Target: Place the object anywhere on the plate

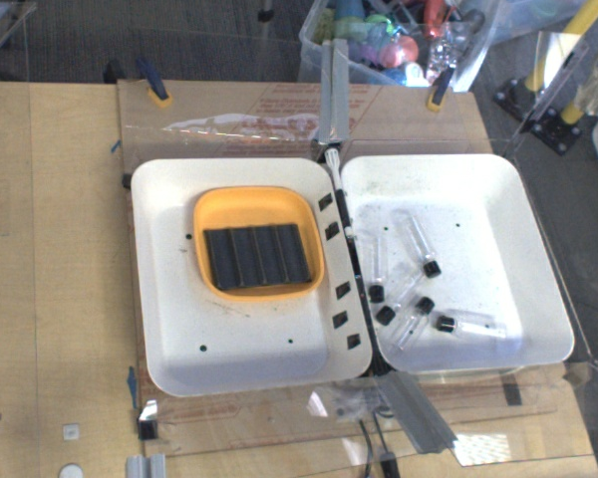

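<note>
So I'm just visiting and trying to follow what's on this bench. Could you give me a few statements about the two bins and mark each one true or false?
1. The orange plate sits in the left bin. True.
2. A dark ridged block lies on the plate. True.
3. The clear tubes with black caps lie on the plate. False: they lie scattered in the right bin.
4. The two bins stand far apart. False: they sit side by side, meeting at a divider in the middle.
5. A clear tub of colourful toys stands beyond the bins. True.
</note>
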### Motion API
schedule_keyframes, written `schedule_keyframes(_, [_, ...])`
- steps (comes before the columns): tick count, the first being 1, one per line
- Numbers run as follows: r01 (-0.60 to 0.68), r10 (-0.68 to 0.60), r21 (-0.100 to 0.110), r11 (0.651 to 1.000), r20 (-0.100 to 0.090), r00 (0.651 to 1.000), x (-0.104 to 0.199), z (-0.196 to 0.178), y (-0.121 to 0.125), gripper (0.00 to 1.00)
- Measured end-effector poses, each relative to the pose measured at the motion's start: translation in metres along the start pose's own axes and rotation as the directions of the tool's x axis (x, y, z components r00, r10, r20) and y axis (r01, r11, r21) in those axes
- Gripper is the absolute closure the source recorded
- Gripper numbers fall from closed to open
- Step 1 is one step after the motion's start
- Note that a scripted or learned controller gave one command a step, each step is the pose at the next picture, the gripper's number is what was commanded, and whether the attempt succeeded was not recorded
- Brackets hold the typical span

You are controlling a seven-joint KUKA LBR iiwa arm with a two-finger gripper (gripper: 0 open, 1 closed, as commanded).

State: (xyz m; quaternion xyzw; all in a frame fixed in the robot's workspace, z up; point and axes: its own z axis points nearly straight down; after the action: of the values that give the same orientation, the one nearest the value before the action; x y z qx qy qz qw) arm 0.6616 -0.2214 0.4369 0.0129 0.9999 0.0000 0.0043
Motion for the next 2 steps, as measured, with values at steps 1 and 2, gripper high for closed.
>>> schedule_keyframes(1, [0.205, -0.205, 0.0, 0.979, 0.002, 0.979, -0.0055, -0.0001, 0.0004, 1.0])
schedule_keyframes(2, [0.542, -0.542, 0.0, 0.841, 0.003, 0.841, -0.0065, -0.0001, 0.0002, 1.0])
